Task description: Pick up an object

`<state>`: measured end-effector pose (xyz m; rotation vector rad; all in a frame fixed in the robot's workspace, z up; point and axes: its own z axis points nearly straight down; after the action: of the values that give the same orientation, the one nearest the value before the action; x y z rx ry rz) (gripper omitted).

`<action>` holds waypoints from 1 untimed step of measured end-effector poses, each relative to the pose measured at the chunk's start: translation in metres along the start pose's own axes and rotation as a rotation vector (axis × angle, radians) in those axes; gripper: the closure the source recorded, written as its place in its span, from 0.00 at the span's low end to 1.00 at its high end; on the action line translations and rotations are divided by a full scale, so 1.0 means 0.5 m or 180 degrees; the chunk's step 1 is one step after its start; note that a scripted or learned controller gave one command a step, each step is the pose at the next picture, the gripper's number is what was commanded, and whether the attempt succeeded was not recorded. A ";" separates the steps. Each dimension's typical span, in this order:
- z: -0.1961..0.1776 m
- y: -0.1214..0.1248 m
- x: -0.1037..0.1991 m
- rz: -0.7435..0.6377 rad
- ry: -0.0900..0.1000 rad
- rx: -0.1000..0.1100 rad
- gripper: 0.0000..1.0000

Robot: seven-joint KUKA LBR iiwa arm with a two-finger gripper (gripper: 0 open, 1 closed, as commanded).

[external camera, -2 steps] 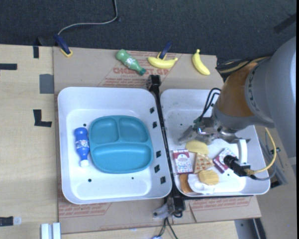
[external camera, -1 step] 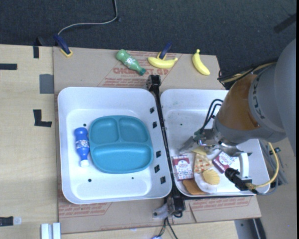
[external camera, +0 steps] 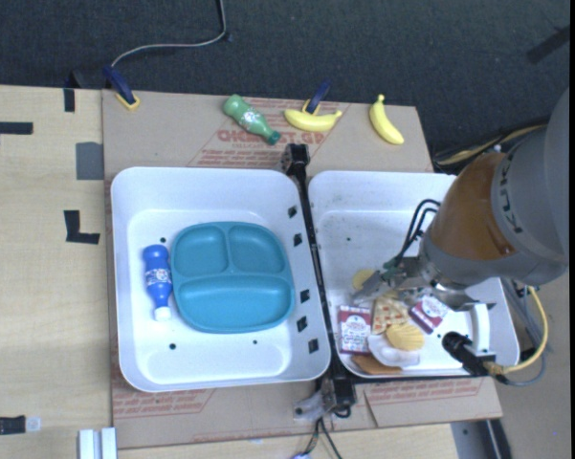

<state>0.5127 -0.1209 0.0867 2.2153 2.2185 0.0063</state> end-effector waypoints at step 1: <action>0.002 0.042 0.016 0.0005 -0.0001 0.0018 0.00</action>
<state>0.5334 -0.1127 0.0860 2.2198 2.2194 -0.0006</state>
